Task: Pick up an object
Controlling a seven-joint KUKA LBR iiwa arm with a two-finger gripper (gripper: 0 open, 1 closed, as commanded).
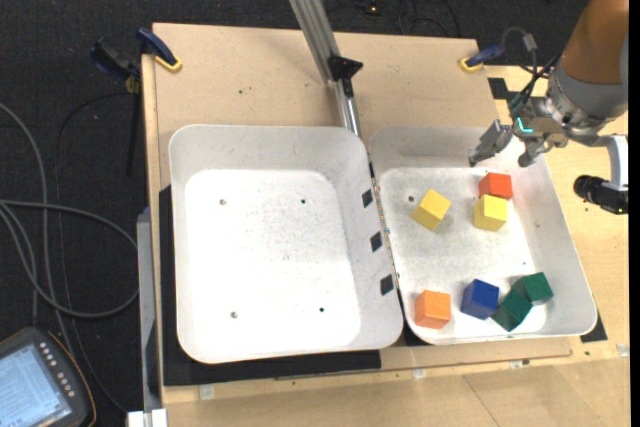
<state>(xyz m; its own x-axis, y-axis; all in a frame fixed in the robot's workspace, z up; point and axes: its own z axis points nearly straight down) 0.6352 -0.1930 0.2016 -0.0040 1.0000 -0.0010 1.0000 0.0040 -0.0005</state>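
Blocks are lying loose in the right bin (560, 245) while the gripper (510, 147), fingers apart and holding nothing, is hovering near the red block (496, 184), likely approaching.

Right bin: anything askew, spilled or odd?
Nothing stands out. All seven blocks sit inside the right bin: red block touching a yellow block, two green blocks huddled by the blue block. The hand hovers open above.
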